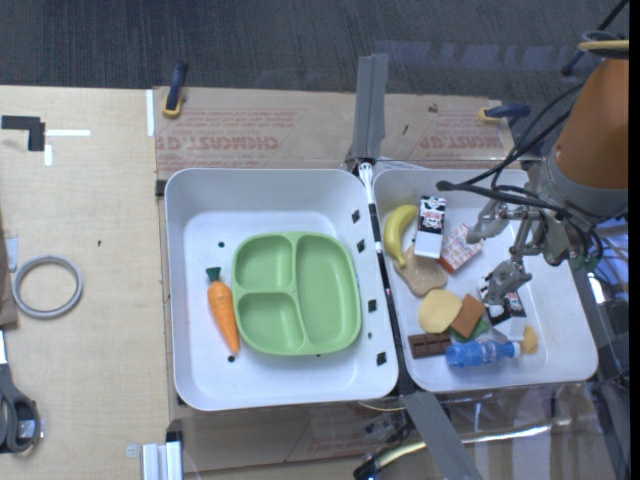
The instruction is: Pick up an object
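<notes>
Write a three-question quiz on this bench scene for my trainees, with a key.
1. True or false: the carrot lies inside the green tray.
2. Which bin holds the banana: A left, B right?
3. Fill in: the blue bottle lies at the right bin's ____ edge (near or far).

Key: 1 false, it lies beside the tray in the left bin; 2 B; 3 near.

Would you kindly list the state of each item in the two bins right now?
Green divided plate: upright, nothing on it.
Carrot: lying flat beside the plate.
Banana: lying flat, unpeeled.
Small carton: lying among the food.
Blue bottle: on its side.
End effector: above the right bin.
</notes>
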Available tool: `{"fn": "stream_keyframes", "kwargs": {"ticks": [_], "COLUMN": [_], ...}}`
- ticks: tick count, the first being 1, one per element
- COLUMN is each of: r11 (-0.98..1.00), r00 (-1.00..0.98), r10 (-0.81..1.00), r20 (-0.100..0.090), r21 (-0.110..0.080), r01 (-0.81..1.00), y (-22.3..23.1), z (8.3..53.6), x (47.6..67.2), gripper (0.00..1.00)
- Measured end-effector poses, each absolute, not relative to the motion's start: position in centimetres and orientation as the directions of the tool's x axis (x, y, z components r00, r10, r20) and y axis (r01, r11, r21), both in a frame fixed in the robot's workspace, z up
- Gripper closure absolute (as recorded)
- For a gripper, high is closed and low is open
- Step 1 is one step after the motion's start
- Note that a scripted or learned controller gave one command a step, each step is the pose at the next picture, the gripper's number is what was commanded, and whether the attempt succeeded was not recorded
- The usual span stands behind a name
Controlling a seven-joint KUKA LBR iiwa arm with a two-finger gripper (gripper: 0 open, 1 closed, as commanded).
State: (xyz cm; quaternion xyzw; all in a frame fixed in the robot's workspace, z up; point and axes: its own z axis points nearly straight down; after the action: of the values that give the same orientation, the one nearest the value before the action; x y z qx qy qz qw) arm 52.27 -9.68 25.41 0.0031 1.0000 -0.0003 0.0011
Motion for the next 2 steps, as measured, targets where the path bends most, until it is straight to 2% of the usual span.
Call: {"fn": "stream_keyframes", "kwargs": {"ticks": [1, 2], "r11": [0.988, 0.988], "r00": [-0.987, -0.988], "r10": [0.158, 0.154], "r20": [-0.007, -0.014], "r21": [0.000, -0.001], "r01": [0.158, 0.154], "y": [-11.4, -11.3], "z": [9.5, 10.5], "x": [54.0, 54.2], "gripper": [0.00, 1.00]}}
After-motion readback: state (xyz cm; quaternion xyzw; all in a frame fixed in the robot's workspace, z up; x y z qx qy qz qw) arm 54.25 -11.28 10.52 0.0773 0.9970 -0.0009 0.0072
